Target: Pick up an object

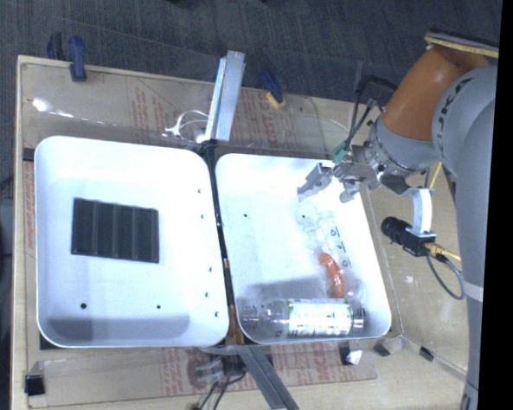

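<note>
Bottle [306, 318] — well below hand [330, 183]

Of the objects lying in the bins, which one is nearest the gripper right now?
The clear plastic packet in the right bin, just below the gripper. The orange item and the clear bottle lie farther down; the black ridged panel is in the left bin.

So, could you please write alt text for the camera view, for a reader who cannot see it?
A grey robot arm's gripper hangs open over the right white bin, which holds a clear plastic bottle and a clear bag with an orange item. The left white bin holds a dark ribbed rectangle.
</note>
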Tool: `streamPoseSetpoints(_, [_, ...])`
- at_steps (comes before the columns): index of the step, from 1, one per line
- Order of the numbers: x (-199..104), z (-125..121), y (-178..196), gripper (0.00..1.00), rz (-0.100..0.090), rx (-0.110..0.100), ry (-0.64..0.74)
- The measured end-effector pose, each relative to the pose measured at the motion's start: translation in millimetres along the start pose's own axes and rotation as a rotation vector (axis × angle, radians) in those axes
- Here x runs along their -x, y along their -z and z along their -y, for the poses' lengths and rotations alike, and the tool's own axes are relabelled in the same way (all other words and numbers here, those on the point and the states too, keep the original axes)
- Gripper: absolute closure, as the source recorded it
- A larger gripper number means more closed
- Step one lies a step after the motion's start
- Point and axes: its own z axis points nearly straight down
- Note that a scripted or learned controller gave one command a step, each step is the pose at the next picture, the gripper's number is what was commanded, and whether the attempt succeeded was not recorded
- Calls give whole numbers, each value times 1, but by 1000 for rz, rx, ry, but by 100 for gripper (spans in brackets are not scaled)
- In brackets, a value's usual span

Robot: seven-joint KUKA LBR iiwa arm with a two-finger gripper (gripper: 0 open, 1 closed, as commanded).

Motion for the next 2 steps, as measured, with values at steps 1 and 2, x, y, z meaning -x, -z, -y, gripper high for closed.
streamPoseSetpoints(1, [6,78,-28,0,1,1,-28])
streamPoseSetpoints(2, [-17,101,14,0,1,3,-226])
